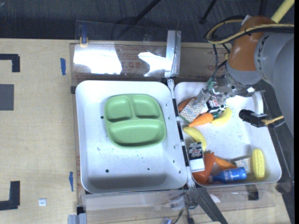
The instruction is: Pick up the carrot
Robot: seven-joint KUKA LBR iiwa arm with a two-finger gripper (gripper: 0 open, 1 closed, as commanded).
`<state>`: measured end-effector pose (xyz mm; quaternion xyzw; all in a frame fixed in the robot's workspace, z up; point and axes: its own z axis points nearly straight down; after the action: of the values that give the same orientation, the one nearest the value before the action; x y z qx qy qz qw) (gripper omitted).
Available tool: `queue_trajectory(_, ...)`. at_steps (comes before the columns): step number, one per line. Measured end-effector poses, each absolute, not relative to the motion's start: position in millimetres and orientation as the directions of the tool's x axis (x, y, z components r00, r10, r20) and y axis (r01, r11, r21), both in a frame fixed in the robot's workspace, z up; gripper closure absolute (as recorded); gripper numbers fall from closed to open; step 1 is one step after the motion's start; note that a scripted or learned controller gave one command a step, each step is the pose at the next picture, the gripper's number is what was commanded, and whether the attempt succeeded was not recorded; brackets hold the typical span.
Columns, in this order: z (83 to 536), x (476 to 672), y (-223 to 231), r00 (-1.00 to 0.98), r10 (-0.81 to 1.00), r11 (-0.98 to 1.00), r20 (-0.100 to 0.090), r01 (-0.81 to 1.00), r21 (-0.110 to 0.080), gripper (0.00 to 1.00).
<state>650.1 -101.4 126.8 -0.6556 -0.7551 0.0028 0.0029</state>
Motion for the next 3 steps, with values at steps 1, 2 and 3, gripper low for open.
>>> queue_trajectory(1, 102.3, 601.6, -109.6, -0.193, 0.981, 0.193, -0.006, 0.981, 0.018, 0.0)
queue_trajectory(2, 114.0, 603.2, -109.5, -0.193, 0.981, 0.193, -0.009, 0.981, 0.023, 1.0)
queue_trajectory(3, 205.2, 647.0, -115.1, -0.251, 0.968, 0.251, -0.002, 0.968, 0.003, 1.0)
